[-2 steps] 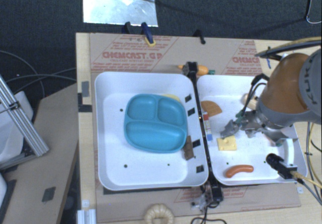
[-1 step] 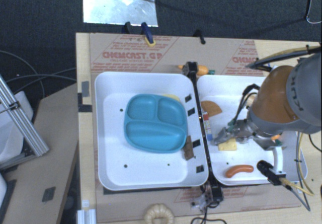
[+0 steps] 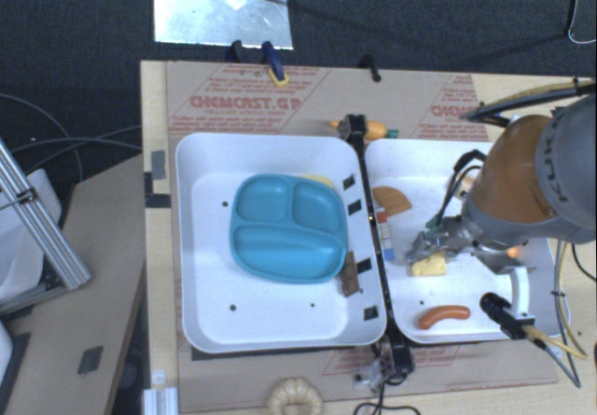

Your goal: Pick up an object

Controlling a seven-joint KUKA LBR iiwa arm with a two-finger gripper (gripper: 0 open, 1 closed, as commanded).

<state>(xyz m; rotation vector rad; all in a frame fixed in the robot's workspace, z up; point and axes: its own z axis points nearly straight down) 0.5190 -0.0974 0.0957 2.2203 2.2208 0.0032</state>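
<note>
My gripper (image 3: 429, 243) is low in the right bin (image 3: 522, 334), near its left middle. It hovers directly over a pale yellow wedge (image 3: 430, 266) and touches or nearly touches the wedge's top edge. A brown-orange half-round slice (image 3: 393, 200) lies to the upper left of the gripper. Toward the bin's front edge rests an orange sausage (image 3: 443, 315). I see nothing lifted off the floor of the bin.
The left bin (image 3: 201, 217) holds a blue divided plate (image 3: 287, 227), a small brown piece (image 3: 350, 275) at the plate's lower right, and a yellow bit (image 3: 322, 181) behind the plate. A thin red-and-white item (image 3: 382, 227) lies along the divider between the bins.
</note>
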